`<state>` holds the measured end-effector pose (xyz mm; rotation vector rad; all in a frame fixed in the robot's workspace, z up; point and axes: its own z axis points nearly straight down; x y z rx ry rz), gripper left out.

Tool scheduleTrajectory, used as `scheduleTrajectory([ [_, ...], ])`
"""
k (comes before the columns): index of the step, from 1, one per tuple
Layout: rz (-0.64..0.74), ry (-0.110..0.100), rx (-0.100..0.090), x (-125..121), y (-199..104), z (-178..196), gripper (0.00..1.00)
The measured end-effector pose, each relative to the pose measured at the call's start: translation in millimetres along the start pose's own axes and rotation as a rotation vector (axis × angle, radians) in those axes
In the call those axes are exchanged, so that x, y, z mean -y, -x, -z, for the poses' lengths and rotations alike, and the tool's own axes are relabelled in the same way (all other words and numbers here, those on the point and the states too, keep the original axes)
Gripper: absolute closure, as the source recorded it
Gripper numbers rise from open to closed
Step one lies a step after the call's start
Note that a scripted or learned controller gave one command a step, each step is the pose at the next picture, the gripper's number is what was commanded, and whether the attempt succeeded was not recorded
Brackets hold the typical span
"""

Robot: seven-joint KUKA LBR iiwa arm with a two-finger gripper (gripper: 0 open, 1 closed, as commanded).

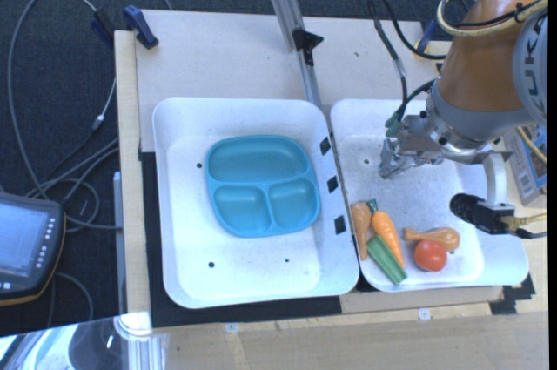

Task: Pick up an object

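Observation:
The right bin [435, 190] holds a small heap of toy food at its near edge: two orange carrots [384, 232] [359, 225], a green vegetable [385, 262], a red tomato [430, 256] and a yellow-orange gourd [435, 236]. My gripper [390, 168] hangs over the bare far-left part of that bin, up and slightly right of the carrots and apart from them. I see nothing held in it. The arm's orange band [487, 37] rises behind it at the right.
In the left bin [178, 211] lies a blue divided plate [261, 185]. A metal pole [287, 3] slants down to the gap between the bins. Black clips [332, 183] sit on the shared rim. Cables and a screen [26, 246] lie left of the bench.

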<state>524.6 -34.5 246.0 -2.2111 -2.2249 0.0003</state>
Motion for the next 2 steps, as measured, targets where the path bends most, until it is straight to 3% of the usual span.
scheduleTrajectory([
  [2,0.0,0.003,0.001,4,-101,-12,1.0],
])
